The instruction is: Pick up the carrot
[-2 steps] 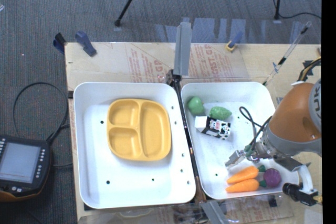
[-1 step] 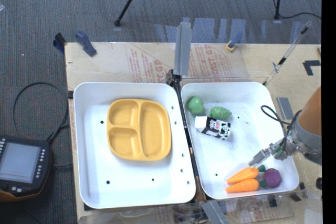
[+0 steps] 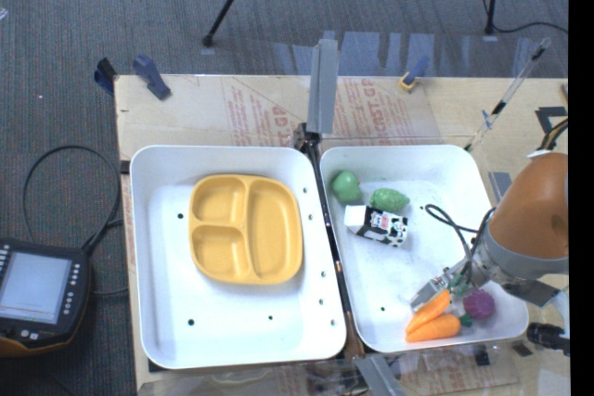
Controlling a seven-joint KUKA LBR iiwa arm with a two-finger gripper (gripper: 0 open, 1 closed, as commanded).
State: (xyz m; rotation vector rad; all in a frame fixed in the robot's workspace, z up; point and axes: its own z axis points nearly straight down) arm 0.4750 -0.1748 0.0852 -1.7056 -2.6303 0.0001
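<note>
carrot (image 3: pixel 432 318) lies in right bin (image 3: pixel 399 158), near-right corner, beside purple item (image 3: pixel 480 303); hand (image 3: pixel 434 292) low over its upper end, touching or just above; can't tell grip state; yellow tray (image 3: pixel 247 228) in left bin (image 3: pixel 158 199); green items and b/w box at far side.
</note>
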